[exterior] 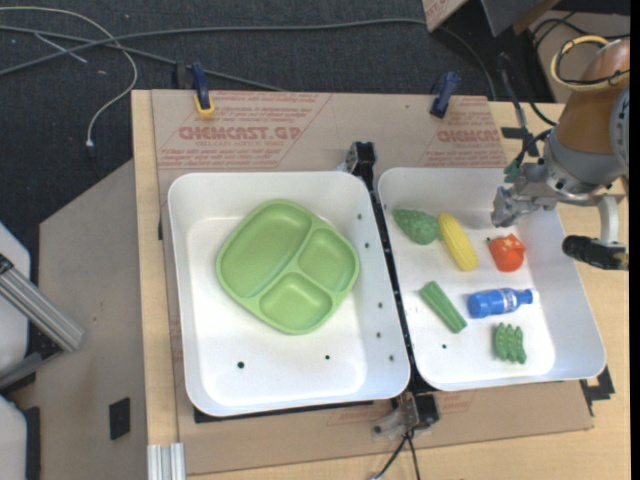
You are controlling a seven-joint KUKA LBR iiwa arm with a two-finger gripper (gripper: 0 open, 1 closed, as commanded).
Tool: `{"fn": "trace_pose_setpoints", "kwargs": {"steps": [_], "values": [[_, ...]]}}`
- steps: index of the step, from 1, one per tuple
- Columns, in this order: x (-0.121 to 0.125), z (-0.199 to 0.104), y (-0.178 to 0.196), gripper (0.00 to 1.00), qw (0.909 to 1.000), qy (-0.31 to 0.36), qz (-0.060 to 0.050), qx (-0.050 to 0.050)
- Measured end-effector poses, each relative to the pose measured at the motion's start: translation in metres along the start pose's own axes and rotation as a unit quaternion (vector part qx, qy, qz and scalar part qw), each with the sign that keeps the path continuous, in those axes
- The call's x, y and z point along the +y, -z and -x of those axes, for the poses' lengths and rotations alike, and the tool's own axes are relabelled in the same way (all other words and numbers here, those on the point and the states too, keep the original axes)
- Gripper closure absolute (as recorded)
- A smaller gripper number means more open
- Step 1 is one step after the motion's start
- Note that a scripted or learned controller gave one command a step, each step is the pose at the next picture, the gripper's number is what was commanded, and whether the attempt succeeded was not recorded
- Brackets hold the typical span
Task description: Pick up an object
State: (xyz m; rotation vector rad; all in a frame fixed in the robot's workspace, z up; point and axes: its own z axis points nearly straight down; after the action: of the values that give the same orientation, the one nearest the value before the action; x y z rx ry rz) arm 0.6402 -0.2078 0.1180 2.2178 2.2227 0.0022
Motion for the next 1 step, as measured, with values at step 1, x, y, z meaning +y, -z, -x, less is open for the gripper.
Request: {"fn": "trace_pose_setpoints", "kwargs": {"steps": [1], "values": [[0.0000, -0.0033, 0.0449, 1.00, 1.0000, -0.001, 0.002, -0.001]]}}
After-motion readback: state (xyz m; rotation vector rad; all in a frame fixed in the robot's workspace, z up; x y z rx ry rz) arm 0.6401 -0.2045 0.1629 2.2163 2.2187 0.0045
